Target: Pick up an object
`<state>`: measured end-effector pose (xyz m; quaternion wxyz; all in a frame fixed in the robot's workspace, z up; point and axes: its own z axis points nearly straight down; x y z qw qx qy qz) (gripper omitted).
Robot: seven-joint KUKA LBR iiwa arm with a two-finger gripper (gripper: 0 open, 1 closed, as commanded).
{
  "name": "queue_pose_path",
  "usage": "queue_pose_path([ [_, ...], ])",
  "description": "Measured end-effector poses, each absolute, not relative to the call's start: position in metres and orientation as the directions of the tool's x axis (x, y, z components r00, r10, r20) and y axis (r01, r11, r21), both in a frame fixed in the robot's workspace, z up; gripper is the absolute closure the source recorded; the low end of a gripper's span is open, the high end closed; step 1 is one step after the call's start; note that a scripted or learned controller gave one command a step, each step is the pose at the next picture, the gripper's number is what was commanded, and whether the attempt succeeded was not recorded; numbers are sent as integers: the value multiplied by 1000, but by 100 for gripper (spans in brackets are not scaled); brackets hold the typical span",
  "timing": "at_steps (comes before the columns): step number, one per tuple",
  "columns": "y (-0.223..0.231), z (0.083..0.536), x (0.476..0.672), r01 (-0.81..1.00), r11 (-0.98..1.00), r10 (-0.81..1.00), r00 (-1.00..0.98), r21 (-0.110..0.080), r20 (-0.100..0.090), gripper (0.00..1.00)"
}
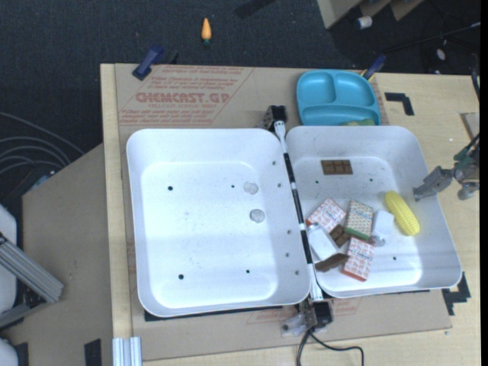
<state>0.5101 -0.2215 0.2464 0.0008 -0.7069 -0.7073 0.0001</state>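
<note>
A dark carpeted floor (69, 44) lay around a pale wooden surface (191, 97) printed with red lettering, and on it two shallow white bins sat side by side, touching along a dark hinge-like seam. The left bin (152, 227) held two small round clear discs (254, 202) near its right wall. The right bin (412, 155) held the clutter: a yellow corn cob (402, 213) lay toward its right side, tilted, well apart from a small brown chocolate bar (336, 167) at the far end. In the near left part of that bin a loose heap of patterned cards (347, 231) lay overlapping, with a white piece (321, 242) and a dark brown piece (331, 262) among them. Beyond the right bin, on the surface, a blue divided plate (335, 97) rested just beside the bin's far rim. A small orange carrot-like item (206, 29) lay on the floor beyond the surface, and a blue clip (147, 62) sat at the surface's far left edge. The jaws (442, 180) reached in from the right, over the right rim of the right bin, near the corn cob but not touching it; whether they were parted or closed I cannot tell, and nothing was seen between them.
</note>
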Motion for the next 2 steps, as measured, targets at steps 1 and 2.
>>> queue_pose_path([
  [1,-172,138,519,1000,1,1000,-1,-2,1,0],
  [2,-154,84,580,1000,1,1000,-1,0,0,0],
])
